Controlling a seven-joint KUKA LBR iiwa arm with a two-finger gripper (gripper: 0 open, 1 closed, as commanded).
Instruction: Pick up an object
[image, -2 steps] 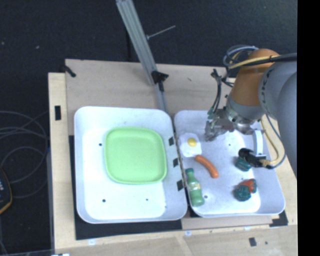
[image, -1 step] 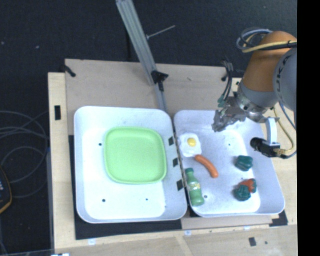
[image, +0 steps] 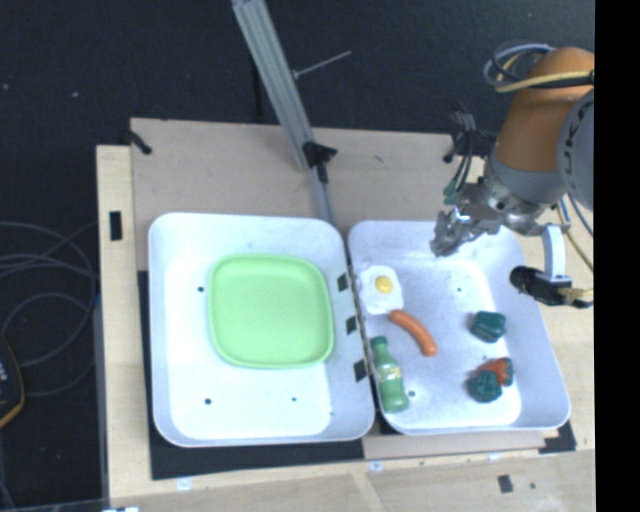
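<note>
A tan bench (image: 400, 170) bears two white bins (image: 180, 400) side by side.

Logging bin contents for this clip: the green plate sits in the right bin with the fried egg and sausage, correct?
No. The camera view shows the green plate alone in the left bin; the fried egg and sausage lie in the right bin.

In the right bin lie a fried egg (image: 381, 289), sausage (image: 414, 332), green bottle (image: 388, 374) and perhaps two peppers (image: 489, 352).
</note>
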